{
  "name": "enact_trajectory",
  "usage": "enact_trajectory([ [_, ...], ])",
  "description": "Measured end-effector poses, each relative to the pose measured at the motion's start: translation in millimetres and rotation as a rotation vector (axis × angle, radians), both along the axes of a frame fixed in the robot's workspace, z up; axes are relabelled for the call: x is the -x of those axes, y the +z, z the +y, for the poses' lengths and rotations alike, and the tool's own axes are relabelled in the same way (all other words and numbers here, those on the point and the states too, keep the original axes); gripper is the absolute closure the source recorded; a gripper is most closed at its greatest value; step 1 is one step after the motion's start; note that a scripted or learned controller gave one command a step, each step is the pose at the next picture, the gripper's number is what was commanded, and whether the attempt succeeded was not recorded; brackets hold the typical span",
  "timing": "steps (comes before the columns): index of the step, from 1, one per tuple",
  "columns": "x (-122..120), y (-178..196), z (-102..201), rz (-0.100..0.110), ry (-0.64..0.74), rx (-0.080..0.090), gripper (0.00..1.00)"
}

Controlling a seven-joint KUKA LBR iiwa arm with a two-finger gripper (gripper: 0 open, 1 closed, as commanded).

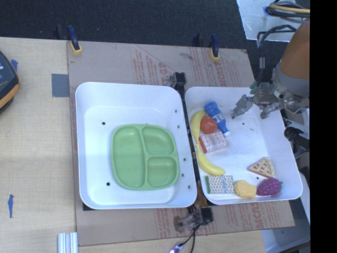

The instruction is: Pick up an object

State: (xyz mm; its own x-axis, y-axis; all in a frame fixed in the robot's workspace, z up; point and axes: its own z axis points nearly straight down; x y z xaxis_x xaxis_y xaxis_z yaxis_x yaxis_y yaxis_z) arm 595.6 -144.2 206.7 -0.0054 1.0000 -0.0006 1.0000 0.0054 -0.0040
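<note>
Blue plastic bottle [216,115] lies in right white bin [253,141], upper left area, long axis running diagonally toward lower right, touching red tomato [208,124] beside yellow banana [202,146]. Jaws [251,108] hang spread, holding nothing, just right of bottle.

Arm [295,62]: grey casing, broad orange band above wrist. Tool [253,109]: grey metal, two thin angular fingers [241,108], dark fittings at base. Black and yellow cables [287,8] looped behind arm.
</note>
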Motion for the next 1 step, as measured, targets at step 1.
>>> enact_trajectory([
  [1, -60.4, -72.0, 34.1, 0.0, 0.0, 0.001, 0.0],
])
